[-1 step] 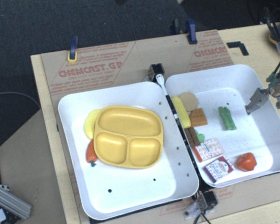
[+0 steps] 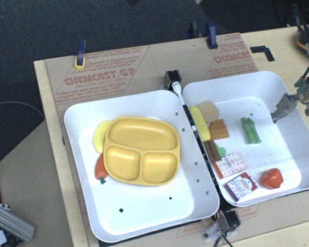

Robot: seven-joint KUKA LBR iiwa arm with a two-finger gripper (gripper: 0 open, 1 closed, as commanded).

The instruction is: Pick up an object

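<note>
Claw (image 2: 285,107) sits at the right bin's (image 2: 298,143) right rim, fingers too small and blurred to read: can't tell if open or closed, nothing visibly between them. Nearest item: green pickle (image 2: 251,131), mid-bin, apart from the claw. Red tomato (image 2: 271,178) near the front right. Two snack packets (image 2: 235,175) front left. Corn cob (image 2: 200,123) and brown block (image 2: 218,129) along the left wall. Left bin (image 2: 141,216): yellow divided tray (image 2: 141,150), red-orange pepper (image 2: 100,169) touching its left edge.
</note>
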